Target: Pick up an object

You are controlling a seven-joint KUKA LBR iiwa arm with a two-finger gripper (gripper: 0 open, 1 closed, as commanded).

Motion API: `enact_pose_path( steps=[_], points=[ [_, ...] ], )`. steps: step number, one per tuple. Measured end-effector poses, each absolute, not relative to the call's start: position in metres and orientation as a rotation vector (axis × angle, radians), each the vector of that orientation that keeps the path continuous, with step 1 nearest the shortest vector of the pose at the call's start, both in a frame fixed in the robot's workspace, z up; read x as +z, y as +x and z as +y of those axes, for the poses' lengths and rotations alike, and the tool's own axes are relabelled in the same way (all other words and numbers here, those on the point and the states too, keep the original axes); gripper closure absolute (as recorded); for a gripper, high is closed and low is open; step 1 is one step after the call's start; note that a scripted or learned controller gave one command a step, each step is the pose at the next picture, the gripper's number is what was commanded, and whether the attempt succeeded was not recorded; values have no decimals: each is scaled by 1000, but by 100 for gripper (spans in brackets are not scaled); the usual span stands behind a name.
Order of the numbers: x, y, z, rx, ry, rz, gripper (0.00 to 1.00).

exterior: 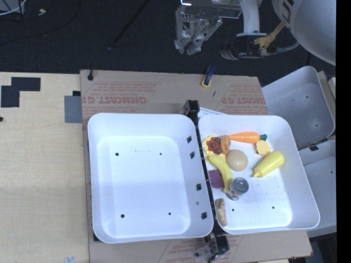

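The arm point(307, 15) is cut off by the top and right edges. The banana point(219, 166) lies partly under the red-and-yellow toy point(215, 144) and round beige ball point(237, 159). The small beige thing point(221, 211) by the divider is too small to identify.

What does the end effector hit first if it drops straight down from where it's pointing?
Probably the brown cardboard sheet behind the bins, not the right bin with the objects. The end effector hangs high, so depth is uncertain.

Dark floor point(82, 26) beyond pale wooden bench point(38, 163)
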State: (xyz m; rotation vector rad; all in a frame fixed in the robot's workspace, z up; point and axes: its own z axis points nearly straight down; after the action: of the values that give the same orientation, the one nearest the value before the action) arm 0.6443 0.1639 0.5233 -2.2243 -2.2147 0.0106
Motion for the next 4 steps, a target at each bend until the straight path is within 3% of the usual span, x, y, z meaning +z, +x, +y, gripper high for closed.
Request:
enact_pose_path(
  steps=[2, 3, 4],
  points=[
    [490, 644, 24, 12, -2227, -2211, 100],
    [540, 644, 57, -2, -2219, -2225, 100],
    [532, 644, -7, 8, -2225, -2214, 100]
  ],
)
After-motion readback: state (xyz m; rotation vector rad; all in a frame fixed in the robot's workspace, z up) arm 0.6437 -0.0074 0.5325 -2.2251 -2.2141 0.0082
